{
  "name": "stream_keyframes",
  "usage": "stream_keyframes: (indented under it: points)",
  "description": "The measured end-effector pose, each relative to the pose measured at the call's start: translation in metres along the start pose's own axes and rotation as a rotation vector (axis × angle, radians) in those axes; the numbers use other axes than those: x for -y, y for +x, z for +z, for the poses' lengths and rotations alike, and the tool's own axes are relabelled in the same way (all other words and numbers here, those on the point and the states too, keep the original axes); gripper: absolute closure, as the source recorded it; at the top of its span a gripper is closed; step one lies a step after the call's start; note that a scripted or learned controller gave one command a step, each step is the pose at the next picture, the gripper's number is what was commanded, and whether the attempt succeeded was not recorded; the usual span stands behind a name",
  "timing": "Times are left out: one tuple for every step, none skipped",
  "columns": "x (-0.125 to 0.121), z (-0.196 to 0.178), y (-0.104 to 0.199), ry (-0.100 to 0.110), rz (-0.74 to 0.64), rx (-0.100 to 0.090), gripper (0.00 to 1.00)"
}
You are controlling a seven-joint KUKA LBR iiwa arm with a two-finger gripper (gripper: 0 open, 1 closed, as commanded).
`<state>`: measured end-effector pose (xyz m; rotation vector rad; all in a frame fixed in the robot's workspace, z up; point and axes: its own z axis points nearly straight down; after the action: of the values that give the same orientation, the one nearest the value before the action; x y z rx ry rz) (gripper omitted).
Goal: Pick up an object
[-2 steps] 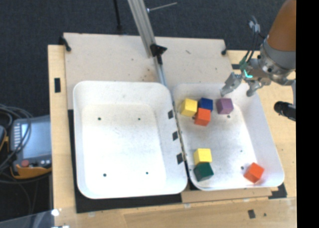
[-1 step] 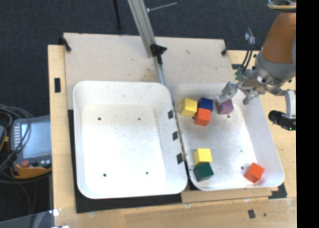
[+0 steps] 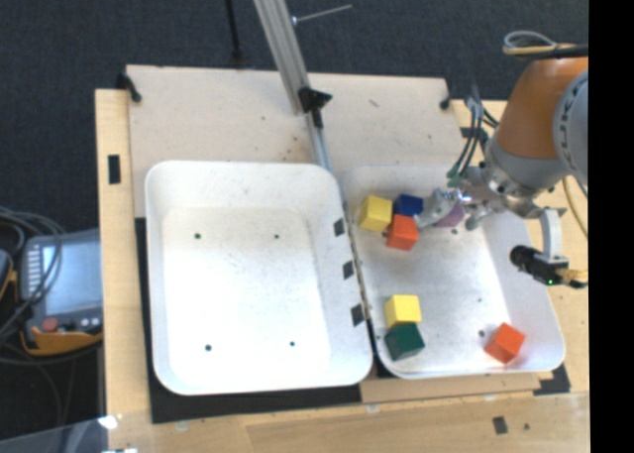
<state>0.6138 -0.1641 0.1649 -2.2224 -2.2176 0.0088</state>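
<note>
Claw (image 3: 428, 222) low in the right white plastic bin (image 3: 515, 362), finger state unclear, beside the upper-centre cluster: yellow cube (image 3: 375, 213), blue cube (image 3: 408, 205), orange cube (image 3: 402, 233)

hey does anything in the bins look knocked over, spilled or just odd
Nothing stands out. The blocks all lie inside the right bin: yellow, blue and orange bunched by the gripper, with a yellow one on a green.
</note>
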Motion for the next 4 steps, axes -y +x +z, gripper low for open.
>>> stream_keyframes:
  points:
    - [-0.011,0.037,-0.002,-0.021,0.0,0.001,0.0]
    - [-0.013,0.027,-0.002,-0.025,0.003,-0.002,1.0]
    - [-0.024,-0.026,0.0,-0.012,-0.006,-0.002,1.0]
    - [-0.025,-0.059,0.0,-0.011,-0.007,-0.003,1.0]
